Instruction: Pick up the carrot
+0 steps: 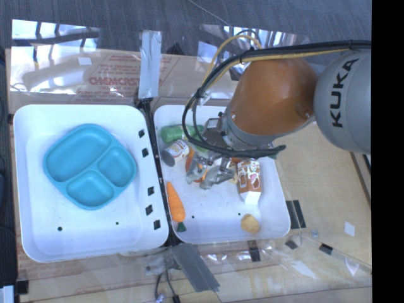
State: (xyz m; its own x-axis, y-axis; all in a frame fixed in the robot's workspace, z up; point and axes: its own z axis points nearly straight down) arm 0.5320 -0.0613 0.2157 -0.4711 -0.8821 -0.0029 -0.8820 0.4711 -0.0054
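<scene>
Bench (322, 163) with two shallow white bins side by side. Left bin (38, 232): holds one blue sectioned plate (89, 165) with three compartments, lying flat toward the upper middle. Right bin (271, 223): several items. Carrot (175, 206), orange with a dark green stub at its lower end, lies lengthwise along the bin's left wall near the lower left corner, well apart from the gripper. Above it, a small can-like item (175, 151) lies tilted, and a green item (173, 133) sits near the upper left, partly under black cables. Gripper (208, 171) is low over the bin's middle, amid metallic parts; whether its fingers are apart or together cannot be told, and nothing is seen between them. Just right of it, a white and red carton (249, 178) lies on the bin floor. A small tan lump (250, 223) rests near the lower right. Arm (303, 100), orange-banded and grey, covers the bin's upper right.
</scene>
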